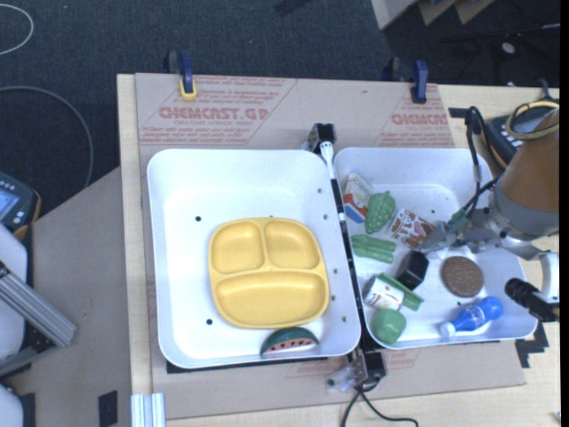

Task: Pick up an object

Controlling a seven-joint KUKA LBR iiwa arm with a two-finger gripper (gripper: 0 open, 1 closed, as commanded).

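Note:
The right bin (404, 160) holds several small items: a red, white and blue packet (356, 199), a green bumpy toy (381, 210), a printed snack packet (411, 228), a green pod (372, 247), a black block (412, 268), a brown round cookie (462, 276), a blue bottle (472, 316), a green and white carton (388, 293) and a green round piece (388, 326). My gripper (462, 228) hangs low over the bin's right side, just above the cookie and right of the snack packet. Nothing is seen held in it.
The left bin (178, 203) carries a yellow divided plate (267, 269) and a watermelon slice toy (290, 341) at its front edge. The arm's orange band (533, 178) and cables cover the right bin's far right corner. A black rail (336, 205) divides the bins.

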